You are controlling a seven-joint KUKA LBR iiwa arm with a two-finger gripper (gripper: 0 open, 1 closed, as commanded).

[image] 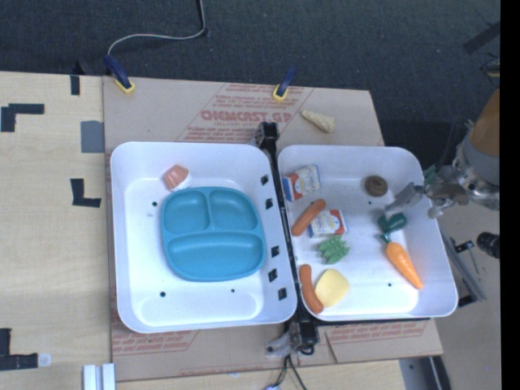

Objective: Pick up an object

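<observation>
A view from above shows a bench with two shallow white bins side by side, the arm reaching in from the right.

Nearest the viewer, along the front edge of the right bin [422, 305], lie a yellow block [331, 285] and a red sausage [309, 288], touching each other near the front left corner. A carrot [403, 264] with a green top lies slantwise toward the front right corner. Behind these sit a green sprig [332, 249], a small printed packet [327, 223], a second sausage [308, 216], and another packet [302, 182] near the back left corner. A brown round piece [375, 186] rests near the back edge.

The gripper [410, 198] hangs over the right edge of this bin, just above the carrot's green top, with nothing visibly between its fingers; whether they are spread or closed cannot be told.

The carrot seems the likeliest target. To grip well, the arm would probably need to descend straight, with the fingers set across the carrot's narrow width, staying clear of the bin wall just beside it.

The left bin [130, 242] holds a blue divided plate [214, 231] in its middle and a small pink piece [175, 175] near the back left corner.

Both bins sit on a cardboard sheet [236, 112] clamped at its far edge to a pale wooden bench [49, 242]. A pale piece [318, 120] lies loose on the cardboard. Beyond is dark carpet [341, 23] with a white cable [162, 35].
</observation>
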